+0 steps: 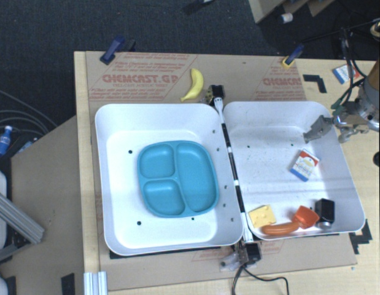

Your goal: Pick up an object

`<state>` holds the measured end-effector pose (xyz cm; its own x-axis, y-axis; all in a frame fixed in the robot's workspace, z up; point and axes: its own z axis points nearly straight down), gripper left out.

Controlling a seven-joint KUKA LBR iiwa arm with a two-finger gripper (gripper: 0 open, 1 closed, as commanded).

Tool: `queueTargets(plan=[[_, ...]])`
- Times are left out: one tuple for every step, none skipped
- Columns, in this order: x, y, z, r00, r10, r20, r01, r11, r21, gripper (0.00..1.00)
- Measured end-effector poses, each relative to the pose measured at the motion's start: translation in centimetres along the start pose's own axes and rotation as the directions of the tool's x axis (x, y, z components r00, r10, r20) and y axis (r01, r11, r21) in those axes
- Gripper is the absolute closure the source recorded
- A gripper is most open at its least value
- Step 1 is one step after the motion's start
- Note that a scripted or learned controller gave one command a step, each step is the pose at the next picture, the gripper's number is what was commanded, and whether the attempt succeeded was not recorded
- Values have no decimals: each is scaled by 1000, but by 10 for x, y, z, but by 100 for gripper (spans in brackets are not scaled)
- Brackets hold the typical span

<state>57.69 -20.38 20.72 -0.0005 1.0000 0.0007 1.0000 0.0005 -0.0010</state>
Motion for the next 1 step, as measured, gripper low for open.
queueTargets(plan=[[-13, 4, 112, 1000, -2, -3, 2, 1000, -2, 0]])
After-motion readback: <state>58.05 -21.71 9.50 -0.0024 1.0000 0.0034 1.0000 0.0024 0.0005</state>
